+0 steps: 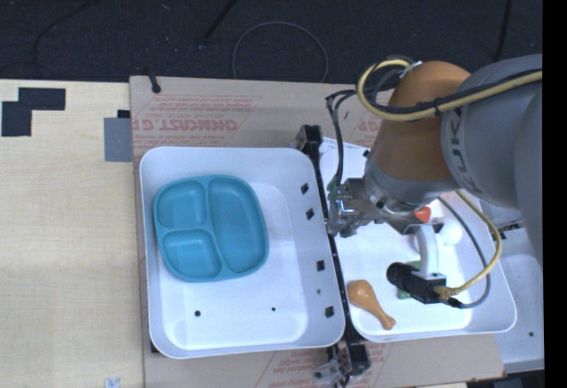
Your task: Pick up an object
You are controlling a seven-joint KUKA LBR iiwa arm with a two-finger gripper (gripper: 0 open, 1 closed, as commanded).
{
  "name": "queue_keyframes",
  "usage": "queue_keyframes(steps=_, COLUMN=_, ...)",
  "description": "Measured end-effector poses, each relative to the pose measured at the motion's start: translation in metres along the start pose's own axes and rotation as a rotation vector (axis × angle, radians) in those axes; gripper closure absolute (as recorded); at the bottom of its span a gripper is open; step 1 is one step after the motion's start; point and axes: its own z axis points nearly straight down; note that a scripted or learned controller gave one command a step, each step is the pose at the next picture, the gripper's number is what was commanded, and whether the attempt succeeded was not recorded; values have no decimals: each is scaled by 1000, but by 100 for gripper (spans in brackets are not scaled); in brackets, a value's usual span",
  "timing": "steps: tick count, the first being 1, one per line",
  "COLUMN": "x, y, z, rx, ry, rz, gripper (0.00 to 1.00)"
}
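One pincer (344, 207) hangs over the right bin (474, 317), beside the wall next to the left bin (177, 329); open or closed, I cannot tell. Both bins rest on cardboard (221, 116) upon the pale bench (62, 244). An orange drumstick toy (370, 302) lies near the right bin's front edge, apart from the pincer. The left bin holds a blue divided plate (211, 227).

A sheet of brown cardboard (221, 116) with red print is laid on a pale wooden bench (62, 271). Beyond the cardboard's far edge, dark carpet (133, 14) is seen, crossed by thin cables (280, 23). Left of the cardboard, a black stepped mark (31, 107) and a grey square (116, 138) are seen on the bench, the square just beside the cardboard's edge.
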Motion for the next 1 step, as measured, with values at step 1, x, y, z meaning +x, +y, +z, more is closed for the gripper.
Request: queue_keyframes(steps=1, x=50, y=16, z=-11, rx=0, ry=0, rz=-1, gripper=100)
